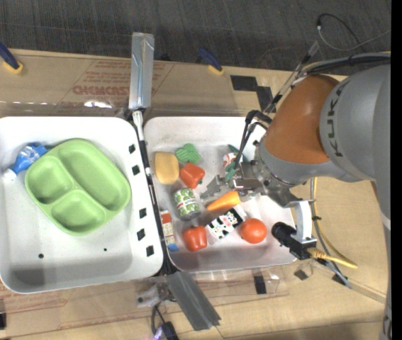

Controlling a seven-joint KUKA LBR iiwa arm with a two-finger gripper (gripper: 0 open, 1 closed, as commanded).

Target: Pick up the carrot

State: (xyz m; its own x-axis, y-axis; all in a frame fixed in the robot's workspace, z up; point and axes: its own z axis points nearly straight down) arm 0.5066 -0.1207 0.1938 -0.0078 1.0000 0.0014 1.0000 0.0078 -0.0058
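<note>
1. The carrot [223, 202] lies in the right bin [208, 129], near its middle, with its long axis running from lower left up to upper right at a shallow slant.

2. The hand [237, 183] sits at the carrot's upper right end — touching it or very nearly so — where the dark metal parts of the wrist crowd over the vegetable. Whether the hand is released, clenched or already grasping the carrot cannot be told from this slant.

3. The relation that matters: the carrot stretches away from the hand toward the lower left, so any grasp would probably have to close across its narrow width, not along its length.

4. Neighbours press close — a small can [186, 203] just to the left, a black-and-white patterned block [224, 224] touching below, a tomato [254, 231] lower right, red peppers [191, 174] above and below left.

5. Readable writing: "KUKA" runs along the grey arm [360, 129], and faint red lettering on the cardboard of the tabletop [101, 89] is too pale to read surely.

6. The left bin [2, 261] holds a green divided plate [78, 184].
</note>
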